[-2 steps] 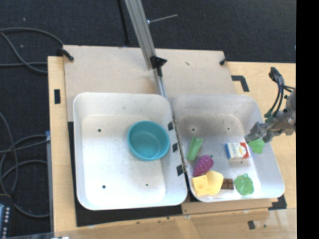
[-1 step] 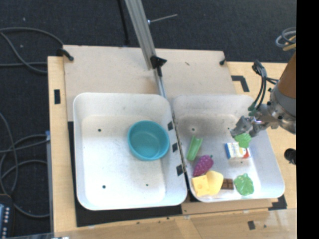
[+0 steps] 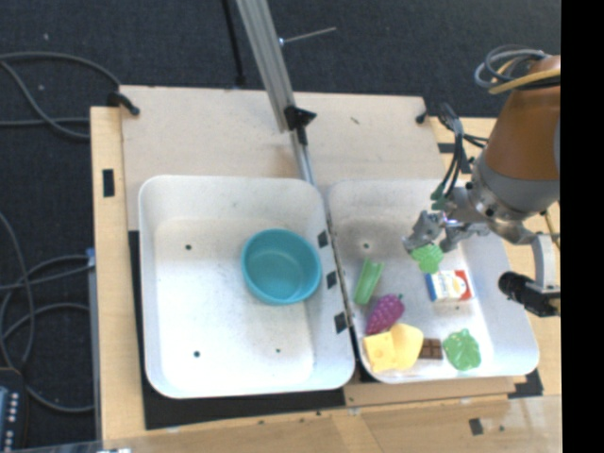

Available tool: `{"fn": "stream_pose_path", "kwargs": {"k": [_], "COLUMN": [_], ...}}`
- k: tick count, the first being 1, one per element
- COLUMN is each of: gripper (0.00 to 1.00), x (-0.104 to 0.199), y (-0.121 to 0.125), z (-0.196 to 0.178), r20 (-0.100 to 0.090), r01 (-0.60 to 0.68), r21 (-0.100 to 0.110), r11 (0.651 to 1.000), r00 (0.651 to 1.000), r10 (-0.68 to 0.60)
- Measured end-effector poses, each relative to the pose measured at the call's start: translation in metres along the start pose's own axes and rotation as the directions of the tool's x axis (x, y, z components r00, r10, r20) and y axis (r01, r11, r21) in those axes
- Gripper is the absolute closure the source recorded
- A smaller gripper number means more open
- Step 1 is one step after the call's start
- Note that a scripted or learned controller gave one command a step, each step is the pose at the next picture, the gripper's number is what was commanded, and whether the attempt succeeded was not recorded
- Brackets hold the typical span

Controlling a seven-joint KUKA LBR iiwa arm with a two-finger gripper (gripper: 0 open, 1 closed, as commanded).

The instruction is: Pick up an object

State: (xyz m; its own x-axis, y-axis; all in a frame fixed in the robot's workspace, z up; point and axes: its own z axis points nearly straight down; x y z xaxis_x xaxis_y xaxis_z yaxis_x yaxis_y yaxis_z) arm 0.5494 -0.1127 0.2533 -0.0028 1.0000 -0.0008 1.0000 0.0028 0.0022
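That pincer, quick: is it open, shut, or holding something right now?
Pincer: shut on the small green block, above the right bin.

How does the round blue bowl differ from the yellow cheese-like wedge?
The round blue bowl is hollow and sits alone in the left bin; the yellow cheese-like wedge is solid, smaller, and crowded among toys in the right bin. Both rest on a bin floor.

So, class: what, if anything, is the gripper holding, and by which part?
The gripper sits right above a small green object in the right bin, but whether its fingers clasp it cannot be told.
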Motion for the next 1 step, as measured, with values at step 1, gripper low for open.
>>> {"fn": "stream_pose_path", "kwargs": {"k": [1], "gripper": [1.0], "x": [0.0506], "y": [0.0139], "z": [0.0129], "r20": [0.0], "r01": [0.003], "r21": [0.003], "r11": [1.0], "r00": [1.0], "r10": [-0.003]}}
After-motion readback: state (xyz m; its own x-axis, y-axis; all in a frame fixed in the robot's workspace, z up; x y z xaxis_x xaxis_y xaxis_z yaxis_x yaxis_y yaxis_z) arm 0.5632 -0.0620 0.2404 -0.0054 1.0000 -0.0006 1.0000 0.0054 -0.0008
